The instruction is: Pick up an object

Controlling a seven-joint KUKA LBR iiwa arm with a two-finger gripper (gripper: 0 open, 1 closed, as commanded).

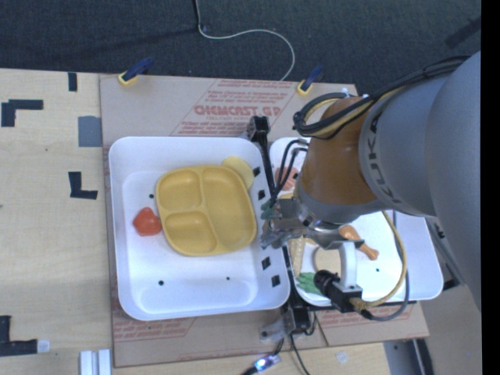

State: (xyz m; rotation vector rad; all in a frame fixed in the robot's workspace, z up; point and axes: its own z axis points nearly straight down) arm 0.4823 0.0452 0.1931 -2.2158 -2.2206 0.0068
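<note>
Gripper sits over the right rim of the left bin; grip state can't tell. Yellow tray lies mid-bin, red object beside its left edge. Risk, as I judge it: the descent clips the rim or the tray lip and the grasp slips.

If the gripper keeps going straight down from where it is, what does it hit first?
Probably the rims between the two bins: the gripper hangs over the left bin's right edge, beside the yellow tray. Depth is unclear.
</note>
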